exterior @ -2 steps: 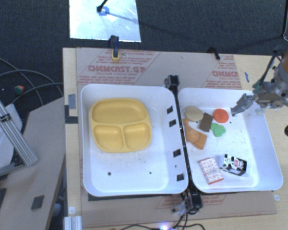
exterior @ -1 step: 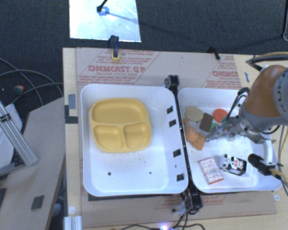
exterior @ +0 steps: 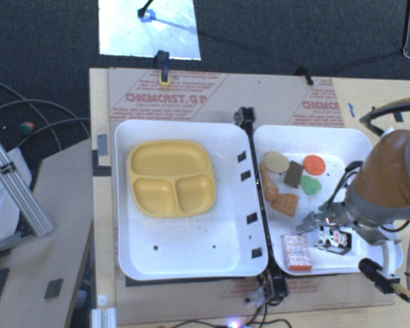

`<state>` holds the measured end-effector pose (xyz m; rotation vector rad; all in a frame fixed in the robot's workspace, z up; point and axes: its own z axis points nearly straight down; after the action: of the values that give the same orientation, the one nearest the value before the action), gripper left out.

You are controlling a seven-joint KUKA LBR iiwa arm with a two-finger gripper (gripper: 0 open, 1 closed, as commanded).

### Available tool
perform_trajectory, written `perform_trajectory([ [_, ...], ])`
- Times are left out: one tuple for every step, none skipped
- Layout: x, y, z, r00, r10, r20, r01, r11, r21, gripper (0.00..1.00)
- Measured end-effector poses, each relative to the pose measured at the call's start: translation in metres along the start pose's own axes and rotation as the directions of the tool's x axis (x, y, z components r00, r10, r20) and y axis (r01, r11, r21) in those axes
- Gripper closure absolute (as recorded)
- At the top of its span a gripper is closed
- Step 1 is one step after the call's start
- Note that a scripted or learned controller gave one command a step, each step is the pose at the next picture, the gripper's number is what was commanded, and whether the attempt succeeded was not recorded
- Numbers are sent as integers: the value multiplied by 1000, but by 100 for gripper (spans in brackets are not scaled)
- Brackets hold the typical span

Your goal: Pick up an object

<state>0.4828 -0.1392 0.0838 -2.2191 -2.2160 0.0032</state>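
The arm [exterior: 389, 183] reaches into the right bin [exterior: 359, 139] from the right, and the tool [exterior: 319, 219] hangs low over the bin's near half; whether it is spread or pressed together cannot be told, and nothing can be seen caught in it. Any of the small things here could serve as the task's thing. A red-and-white box [exterior: 296, 252] lies just beside the tool, toward the front wall. A dark printed card [exterior: 333, 239] sits close under the wrist. Farther back lies a tight cluster: a tan waffle [exterior: 285, 204], a green piece [exterior: 310, 186], a brown block [exterior: 294, 174], an orange disc [exterior: 314, 164], a beige oval [exterior: 275, 161] and an orange strip [exterior: 269, 189] by the divider. The left bin [exterior: 143, 248] holds a yellow tray [exterior: 171, 178], well apart from the arm.

Risks, as I judge them: the tool looks to be between the box and the card, so a closing could land on bare floor. The box lies flat, so it may slide toward the wall rather than lift. In the cluster, a grasp could nudge neighbours or pinch two at once
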Motion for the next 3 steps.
perform_trajectory([
  [-14,25,-1,1000,-3,4,3,1000,-9,0],
  [66,37,-126,1000,-14,2,14,1000,-18,0],
  [137,30,-99,1000,-13,0,13,1000,-6,0],
])
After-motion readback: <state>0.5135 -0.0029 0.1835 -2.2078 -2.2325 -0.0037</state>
